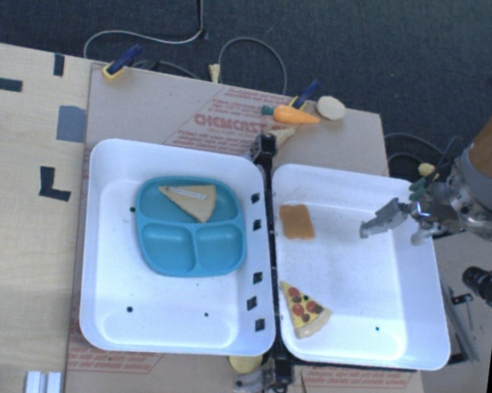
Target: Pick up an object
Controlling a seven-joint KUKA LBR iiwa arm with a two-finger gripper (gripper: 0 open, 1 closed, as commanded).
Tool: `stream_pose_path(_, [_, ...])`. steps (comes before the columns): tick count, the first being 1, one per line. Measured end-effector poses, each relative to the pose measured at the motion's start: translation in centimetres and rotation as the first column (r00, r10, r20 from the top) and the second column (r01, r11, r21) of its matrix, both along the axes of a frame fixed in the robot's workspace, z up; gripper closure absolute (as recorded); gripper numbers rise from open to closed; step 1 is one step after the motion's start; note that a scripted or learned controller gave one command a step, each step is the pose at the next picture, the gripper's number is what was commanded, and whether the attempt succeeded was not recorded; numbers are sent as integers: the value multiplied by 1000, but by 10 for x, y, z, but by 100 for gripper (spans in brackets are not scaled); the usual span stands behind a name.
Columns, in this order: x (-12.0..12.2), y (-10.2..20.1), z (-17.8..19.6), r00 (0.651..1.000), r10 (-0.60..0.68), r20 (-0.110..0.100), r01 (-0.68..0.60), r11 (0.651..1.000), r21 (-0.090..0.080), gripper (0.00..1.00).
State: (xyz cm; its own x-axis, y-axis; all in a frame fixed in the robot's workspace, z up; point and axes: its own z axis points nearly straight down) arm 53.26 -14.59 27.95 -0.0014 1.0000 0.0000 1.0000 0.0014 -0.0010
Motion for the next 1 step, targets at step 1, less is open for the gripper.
stream_pose_path(1, [62,24,-103,1000,3,-5,-3,1000,1,0])
